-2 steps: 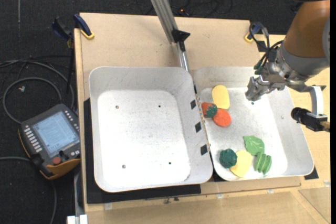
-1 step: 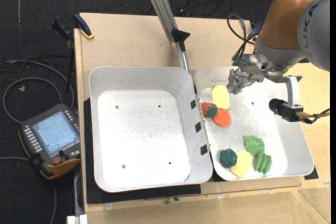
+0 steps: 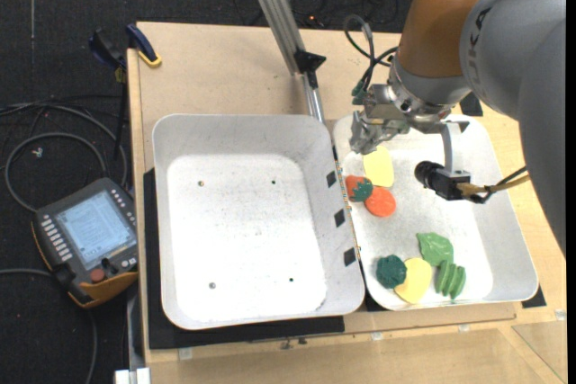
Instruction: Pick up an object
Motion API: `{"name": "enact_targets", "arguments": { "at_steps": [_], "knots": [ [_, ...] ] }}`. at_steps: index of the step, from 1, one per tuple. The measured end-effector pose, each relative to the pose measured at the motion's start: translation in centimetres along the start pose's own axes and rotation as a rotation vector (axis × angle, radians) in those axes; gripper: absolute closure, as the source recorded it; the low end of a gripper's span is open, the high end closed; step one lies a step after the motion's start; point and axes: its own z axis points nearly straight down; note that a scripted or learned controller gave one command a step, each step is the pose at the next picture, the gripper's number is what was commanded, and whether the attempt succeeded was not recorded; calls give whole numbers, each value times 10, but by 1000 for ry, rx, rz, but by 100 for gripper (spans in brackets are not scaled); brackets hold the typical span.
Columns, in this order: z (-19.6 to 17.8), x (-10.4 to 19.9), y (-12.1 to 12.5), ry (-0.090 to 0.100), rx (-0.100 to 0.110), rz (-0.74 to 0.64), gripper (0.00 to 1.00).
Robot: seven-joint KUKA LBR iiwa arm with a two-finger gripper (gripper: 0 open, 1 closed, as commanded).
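Looking down from the one fixed camera, we see the gripper (image 3: 367, 138) low over the right bin (image 3: 504, 220), at about eleven o'clock of that bin, just above a pale yellow piece (image 3: 379, 166). We cannot tell how its jaws stand, and we see nothing between them.

Several candidates lie in that bin. Just at six o'clock of the yellow piece sit a small red-and-green piece (image 3: 359, 188) and an orange ball (image 3: 381, 203), touching or nearly so. Toward five o'clock of the bin a cluster gathers: a dark green lump (image 3: 391, 271), a second yellow piece (image 3: 415, 280), a light green leaf shape (image 3: 436, 247) and a green pod (image 3: 450, 281). The left bin (image 3: 171, 193) sits at nine o'clock of all this.

We judge the risks as these: the yellow piece looks flat, so the jaws may close over it without catching. It lies near the bin's left wall, which could block one side. A close there might also nudge the red-and-green piece away.
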Motion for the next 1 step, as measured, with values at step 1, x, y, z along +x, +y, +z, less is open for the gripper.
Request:
{"name": "enact_targets", "arguments": {
  "at_steps": [1],
  "knots": [
    [5,55,20,0,-1,0,100]
  ]
}}
